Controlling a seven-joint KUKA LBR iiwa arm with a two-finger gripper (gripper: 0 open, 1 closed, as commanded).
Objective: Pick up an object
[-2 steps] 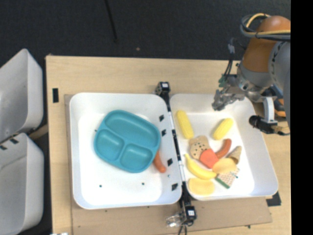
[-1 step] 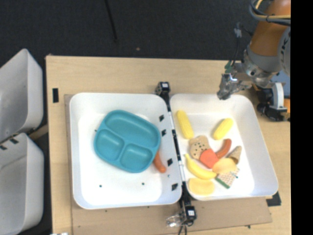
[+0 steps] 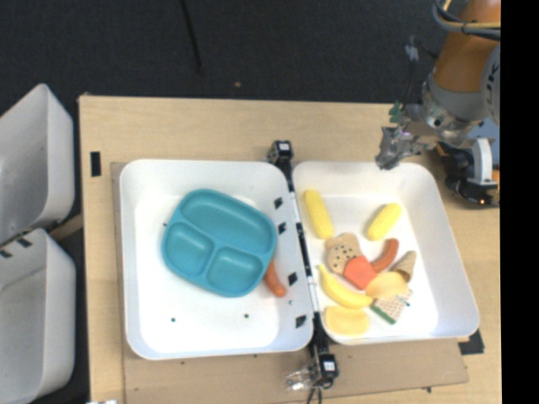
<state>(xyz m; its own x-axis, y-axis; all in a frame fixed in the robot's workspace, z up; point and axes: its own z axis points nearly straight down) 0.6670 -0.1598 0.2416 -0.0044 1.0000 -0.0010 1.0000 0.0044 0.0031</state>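
We take the right bin [image 3: 450, 251] as our landmark. The gripper [image 3: 392, 151] hangs over its far rim, near the left corner; we cannot tell how its pincer stands. Inside the bin we see a corn cob [image 3: 317, 213] near the left wall, its long axis running front to back, and a second cob [image 3: 384, 220] to its right, tilted toward the far right.

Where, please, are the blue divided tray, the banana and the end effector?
blue divided tray [image 3: 220, 242]: camera view, middle of the tray, where its compartments meet.
banana [image 3: 341, 290]: camera view, middle of its curved body.
end effector [image 3: 389, 156]: camera view, its tip over the right bin's far rim.
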